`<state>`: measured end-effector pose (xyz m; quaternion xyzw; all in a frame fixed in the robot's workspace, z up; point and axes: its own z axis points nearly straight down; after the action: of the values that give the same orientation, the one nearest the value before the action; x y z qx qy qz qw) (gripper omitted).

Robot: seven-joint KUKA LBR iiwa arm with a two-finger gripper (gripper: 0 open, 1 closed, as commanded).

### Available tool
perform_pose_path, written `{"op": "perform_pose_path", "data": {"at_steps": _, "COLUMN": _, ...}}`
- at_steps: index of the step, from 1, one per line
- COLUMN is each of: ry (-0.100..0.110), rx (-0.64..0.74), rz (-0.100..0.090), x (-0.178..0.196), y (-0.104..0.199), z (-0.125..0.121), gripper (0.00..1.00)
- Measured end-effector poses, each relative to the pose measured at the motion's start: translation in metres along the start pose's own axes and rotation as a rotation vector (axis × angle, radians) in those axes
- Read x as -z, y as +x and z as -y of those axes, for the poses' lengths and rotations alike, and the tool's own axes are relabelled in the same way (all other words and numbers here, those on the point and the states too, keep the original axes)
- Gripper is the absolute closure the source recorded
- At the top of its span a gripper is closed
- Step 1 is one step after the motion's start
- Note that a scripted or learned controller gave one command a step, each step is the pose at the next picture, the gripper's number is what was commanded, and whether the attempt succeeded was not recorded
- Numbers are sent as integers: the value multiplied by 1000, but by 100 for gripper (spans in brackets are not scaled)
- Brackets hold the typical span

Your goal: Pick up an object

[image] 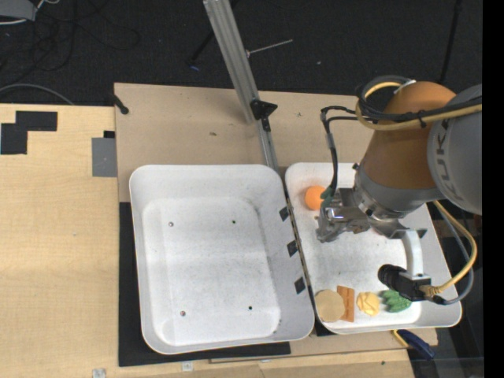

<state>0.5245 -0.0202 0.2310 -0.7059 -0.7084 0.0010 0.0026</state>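
My gripper (335, 220) hangs low inside the right bin (378, 325), just beside one smooth orange ball (314, 197) at the bin's far left corner; I cannot tell its state. Along the bin's near rim lie four small pieces: a tan round (331, 305), an orange slab (346, 301), a yellow lump (368, 303), and a green leafy piece (396, 301).
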Motion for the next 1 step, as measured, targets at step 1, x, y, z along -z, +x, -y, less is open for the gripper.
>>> {"op": "perform_pose_path", "data": {"at_steps": 1, "ry": -3, "rx": 1, "rz": 2, "x": 9, "y": 56, "z": -10, "gripper": 100}}
